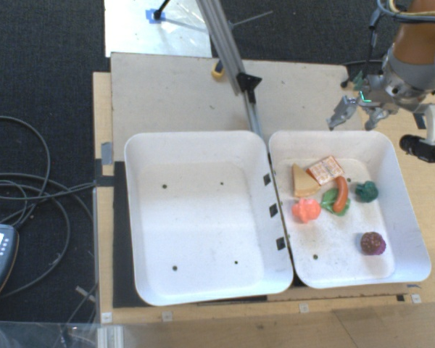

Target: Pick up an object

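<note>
Here the gripper [355, 117] hangs over the bench [174, 93] just past the far rim of the right bin [406, 194], at about one o'clock from the middle of the view. Its two grey fingers [338, 114] stand apart, with nothing between them. The grey arm with its orange band [420, 27] rises behind it toward two o'clock.

The things to pick all lie in the right bin. A tan wedge like a slice of bread [303, 181] sits near the bin's left wall, and a small patterned orange packet [325, 170] touches it at its one o'clock side. Just beside these, an orange-red sausage-shaped piece [341, 193] lies tilted, resting against a green leafy piece [328, 201] at its seven o'clock. A pink-orange lumpy toy [306, 209] lies at six o'clock from the bread. A dark green broccoli-like piece [366, 191] sits apart at three o'clock from the sausage, and a dark purple round fruit [373, 243] lies well apart at five o'clock, near the bin's near right corner.

The left bin [145, 194] adjoins the right one. A grey pole [225, 35] slants in from twelve o'clock, and black cables [29, 194] trail at nine o'clock.
</note>
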Robot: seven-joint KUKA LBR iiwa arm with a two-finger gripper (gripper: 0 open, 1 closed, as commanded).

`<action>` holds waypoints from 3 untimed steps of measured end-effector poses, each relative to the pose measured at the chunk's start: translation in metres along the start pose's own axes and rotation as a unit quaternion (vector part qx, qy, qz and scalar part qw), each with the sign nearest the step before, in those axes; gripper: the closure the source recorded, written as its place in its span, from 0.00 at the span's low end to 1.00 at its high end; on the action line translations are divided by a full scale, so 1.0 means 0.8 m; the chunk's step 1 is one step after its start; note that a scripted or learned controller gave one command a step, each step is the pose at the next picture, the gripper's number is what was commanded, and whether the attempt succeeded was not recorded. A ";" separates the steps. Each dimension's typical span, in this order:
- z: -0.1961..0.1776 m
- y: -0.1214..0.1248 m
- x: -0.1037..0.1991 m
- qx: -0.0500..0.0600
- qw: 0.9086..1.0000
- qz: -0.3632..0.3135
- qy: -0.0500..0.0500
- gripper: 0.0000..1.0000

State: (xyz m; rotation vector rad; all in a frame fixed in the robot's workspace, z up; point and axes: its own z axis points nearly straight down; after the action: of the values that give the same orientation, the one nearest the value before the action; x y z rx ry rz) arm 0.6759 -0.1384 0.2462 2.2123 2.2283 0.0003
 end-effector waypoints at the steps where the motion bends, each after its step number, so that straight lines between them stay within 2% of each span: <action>1: 0.055 0.009 0.000 0.001 1.000 0.000 0.000 0.00; 2: 0.126 -0.002 0.006 0.003 1.000 0.001 0.001 0.00; 3: 0.187 0.000 0.006 -0.001 1.000 0.001 -0.001 0.00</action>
State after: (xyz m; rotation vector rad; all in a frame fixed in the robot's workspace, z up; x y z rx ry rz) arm 0.6763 -0.1337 0.0963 2.2110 2.2244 0.0013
